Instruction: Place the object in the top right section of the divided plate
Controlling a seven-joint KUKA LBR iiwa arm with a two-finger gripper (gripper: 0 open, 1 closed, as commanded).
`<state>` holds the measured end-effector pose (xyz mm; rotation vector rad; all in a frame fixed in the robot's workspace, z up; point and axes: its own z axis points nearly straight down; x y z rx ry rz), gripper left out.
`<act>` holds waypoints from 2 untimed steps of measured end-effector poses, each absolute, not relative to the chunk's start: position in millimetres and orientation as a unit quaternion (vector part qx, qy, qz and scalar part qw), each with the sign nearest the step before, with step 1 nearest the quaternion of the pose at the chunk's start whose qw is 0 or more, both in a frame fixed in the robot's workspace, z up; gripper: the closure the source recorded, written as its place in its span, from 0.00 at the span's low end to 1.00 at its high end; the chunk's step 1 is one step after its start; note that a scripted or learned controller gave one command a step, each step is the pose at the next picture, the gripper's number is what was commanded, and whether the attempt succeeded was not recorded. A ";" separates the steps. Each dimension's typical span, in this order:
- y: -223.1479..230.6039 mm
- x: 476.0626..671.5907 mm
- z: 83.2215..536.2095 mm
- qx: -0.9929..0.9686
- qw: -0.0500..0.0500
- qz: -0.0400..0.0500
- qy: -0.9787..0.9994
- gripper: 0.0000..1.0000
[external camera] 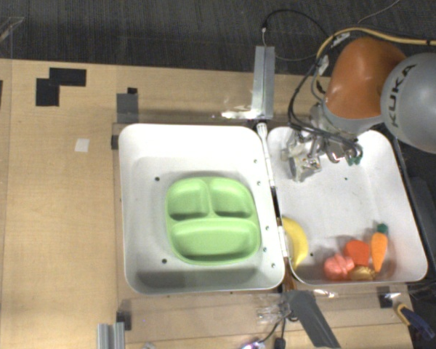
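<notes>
Camera view: we see the end effector over the right bin's upper left; grip state — can't tell. Green divided plate sits in left bin. Banana, carrot & other toy food lie along right bin's near edge.

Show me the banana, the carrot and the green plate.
banana [298, 240], camera view, middle of its yellow curve
carrot [378, 250], camera view, orange body
green plate [212, 249], camera view, bare floor of large section
</notes>
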<state>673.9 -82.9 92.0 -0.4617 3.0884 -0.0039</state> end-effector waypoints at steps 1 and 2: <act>-51.5 671.4 188.4 -0.146 0.006 0.000 0.989 1.00; -44.3 661.0 186.5 -0.139 0.005 0.001 0.990 1.00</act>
